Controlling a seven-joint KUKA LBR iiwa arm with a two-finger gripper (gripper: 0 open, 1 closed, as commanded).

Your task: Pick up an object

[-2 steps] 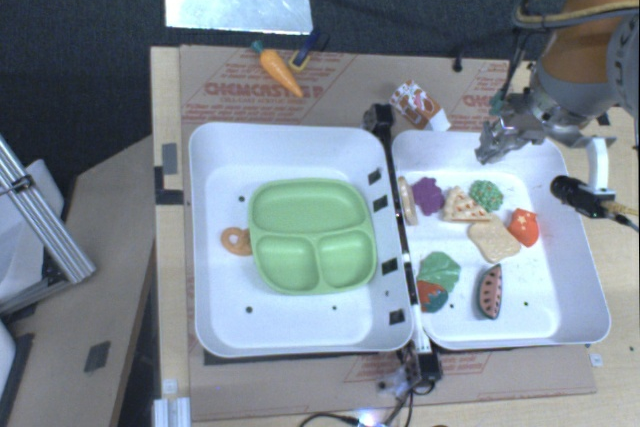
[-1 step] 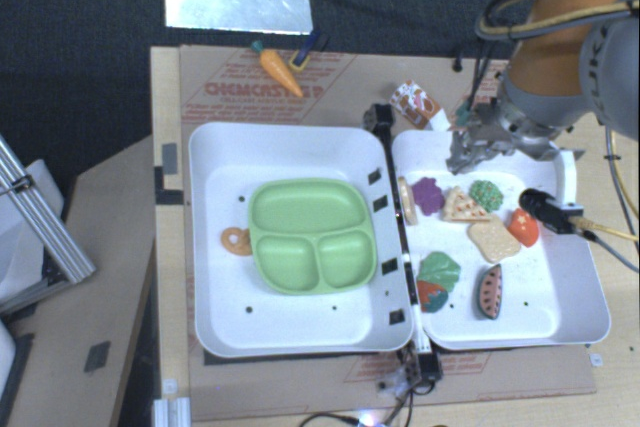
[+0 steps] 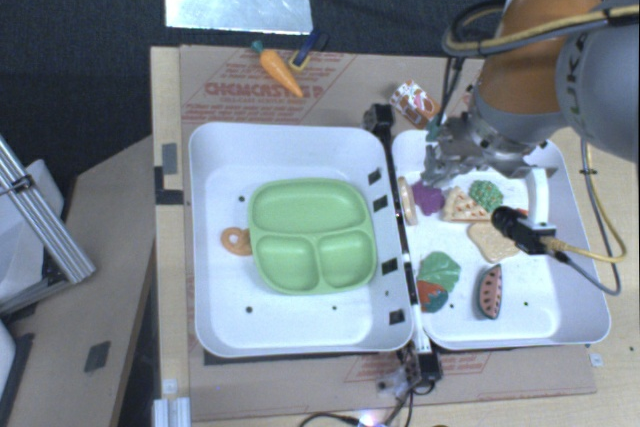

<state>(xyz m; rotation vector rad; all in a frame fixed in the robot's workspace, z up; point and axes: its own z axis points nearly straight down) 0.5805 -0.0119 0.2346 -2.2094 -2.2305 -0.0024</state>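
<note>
Over the far part of the right white bin (image 3: 575,310) I see the grey arm with its orange band (image 3: 545,35) reaching in from the right, bent down so that the two-finger gripper (image 3: 440,177) hangs close above the bin's far left corner. From my screen I cannot tell whether the claw is spread or pressed together; the wrist body hides the tips.

Just beneath the gripper, near the bin's left wall, lies one purple toy piece (image 3: 428,199), the nearest thing to the claw. I count more toys in this bin: one tan cracker-like triangle (image 3: 461,206) beside the purple piece, one green knobbly round piece (image 3: 486,192) toward the far right, one tan toast-shaped slab (image 3: 491,241) partly under a black fitting on the cable, one green leafy piece with a red base (image 3: 436,277) near the left wall, and one dark red watermelon slice (image 3: 489,292) toward the near edge.

One left white bin (image 3: 215,205) holds one pale green three-section plastic plate (image 3: 310,235) at its middle and one small orange ring (image 3: 236,241) just beside the plate's left edge.

On the cardboard beyond the bins lie one orange toy carrot (image 3: 279,71) and one red and white packet (image 3: 412,102)
</note>
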